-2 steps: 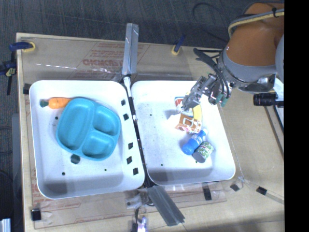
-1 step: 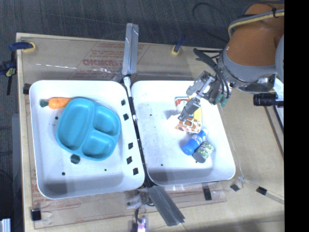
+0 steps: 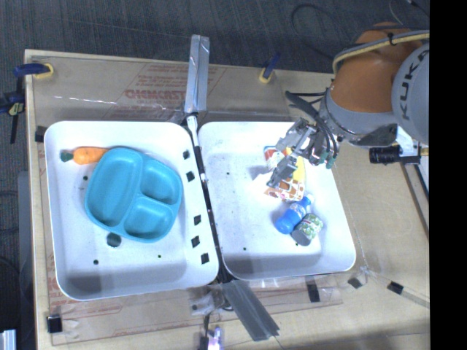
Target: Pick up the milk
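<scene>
Crowding milk [image 3: 288, 183]: tool [image 3: 283, 168], cans, w/ open floor left.

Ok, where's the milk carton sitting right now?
The milk carton is in the right bin, toward its far right side, directly under the gripper, with a blue item and a can just nearer the camera.

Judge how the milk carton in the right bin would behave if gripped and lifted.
The milk looks like a boxy printed carton, so probably light and flat-sided, offering parallel faces. It appears tilted under the hand, so it may tip. A push could knock it into the blue item beside it.
</scene>
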{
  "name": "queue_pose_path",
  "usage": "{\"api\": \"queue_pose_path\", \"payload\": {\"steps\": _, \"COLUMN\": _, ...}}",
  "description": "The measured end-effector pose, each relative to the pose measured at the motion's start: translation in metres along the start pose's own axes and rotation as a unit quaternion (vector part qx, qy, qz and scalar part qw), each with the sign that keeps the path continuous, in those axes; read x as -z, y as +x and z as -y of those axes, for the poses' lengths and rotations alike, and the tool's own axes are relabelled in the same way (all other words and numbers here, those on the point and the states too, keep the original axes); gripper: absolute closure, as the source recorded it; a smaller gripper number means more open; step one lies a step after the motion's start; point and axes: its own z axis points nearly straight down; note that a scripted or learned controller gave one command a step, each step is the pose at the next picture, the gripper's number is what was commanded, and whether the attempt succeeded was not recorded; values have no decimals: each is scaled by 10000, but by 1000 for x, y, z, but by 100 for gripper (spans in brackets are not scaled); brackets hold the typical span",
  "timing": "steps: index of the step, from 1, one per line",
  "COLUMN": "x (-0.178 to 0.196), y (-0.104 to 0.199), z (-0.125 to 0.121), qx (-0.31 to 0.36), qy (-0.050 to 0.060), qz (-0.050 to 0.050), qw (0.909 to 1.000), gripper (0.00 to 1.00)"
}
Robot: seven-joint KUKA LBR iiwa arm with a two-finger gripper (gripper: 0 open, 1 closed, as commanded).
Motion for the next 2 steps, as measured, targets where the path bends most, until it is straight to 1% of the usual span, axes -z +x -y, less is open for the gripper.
{"api": "queue_pose_path", "payload": {"steps": 1, "x": -137, "y": -13, "z": 19, "qx": -113, "qy": -5, "qz": 18, "qw": 9999, "gripper": 0}}
{"api": "queue_pose_path", "payload": {"steps": 2, "x": -122, "y": -4, "z": 26, "qx": -757, "qy": -2, "qz": -9, "qw": 9971, "gripper": 0}}
